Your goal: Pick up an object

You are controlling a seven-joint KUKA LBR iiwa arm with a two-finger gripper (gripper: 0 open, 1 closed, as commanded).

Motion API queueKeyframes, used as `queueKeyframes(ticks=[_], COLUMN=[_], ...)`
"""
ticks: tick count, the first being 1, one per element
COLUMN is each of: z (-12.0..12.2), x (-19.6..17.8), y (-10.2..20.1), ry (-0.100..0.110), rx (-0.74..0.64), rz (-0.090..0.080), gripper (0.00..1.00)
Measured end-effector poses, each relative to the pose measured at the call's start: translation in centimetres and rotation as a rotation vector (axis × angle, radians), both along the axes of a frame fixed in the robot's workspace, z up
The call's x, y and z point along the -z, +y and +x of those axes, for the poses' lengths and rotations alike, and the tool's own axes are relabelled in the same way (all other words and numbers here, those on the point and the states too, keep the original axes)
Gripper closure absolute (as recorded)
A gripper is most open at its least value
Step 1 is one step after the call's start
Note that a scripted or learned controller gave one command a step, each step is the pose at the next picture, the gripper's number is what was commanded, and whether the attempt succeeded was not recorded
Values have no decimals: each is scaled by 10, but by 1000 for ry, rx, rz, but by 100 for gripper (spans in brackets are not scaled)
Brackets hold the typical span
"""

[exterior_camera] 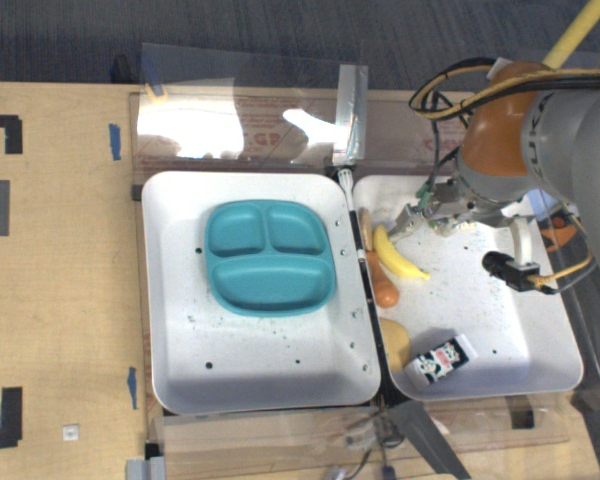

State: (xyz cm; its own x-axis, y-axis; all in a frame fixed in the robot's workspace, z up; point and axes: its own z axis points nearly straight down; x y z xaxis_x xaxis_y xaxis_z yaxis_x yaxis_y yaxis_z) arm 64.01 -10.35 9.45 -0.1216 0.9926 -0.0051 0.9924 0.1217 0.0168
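Two shallow white bins sit side by side on the bench [60,298]. The left bin [170,348] holds one thing: a teal divided plate [270,258] with three compartments, lying flat near the bin's middle. The right bin [500,343] holds four things, all gathered along its left side. One yellow banana [396,255] lies at a slant with its lower end toward the bin's middle. One orange carrot [382,284] lies just beside and partly under the banana, close against the wall between the bins. One tan, rounded object [394,341], perhaps a potato, rests near the bin's front left corner. One small black-and-white carton [440,359] lies on its side just right of that rounded object, near the front wall.

The one arm [540,138] reaches in from the right, its orange band above the back part of the right bin. The tool [432,215] hangs low over the back left part of that bin, just up and to the right of the banana's upper end. Whether it is apart or together cannot be told from this angle, and nothing is seen between its tips. One black cable fitting [510,268] hangs off the arm above the bin's middle.
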Motion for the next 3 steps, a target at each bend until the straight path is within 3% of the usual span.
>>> queueKeyframes(ticks=[1,2,3], z=[-55,-9,-66], x=[-1,8,7], y=[3,-41,-2], ry=[-5,13,12], rx=[-156,-162,-251], rz=[-3,-1,-1], gripper=[0,0,0])
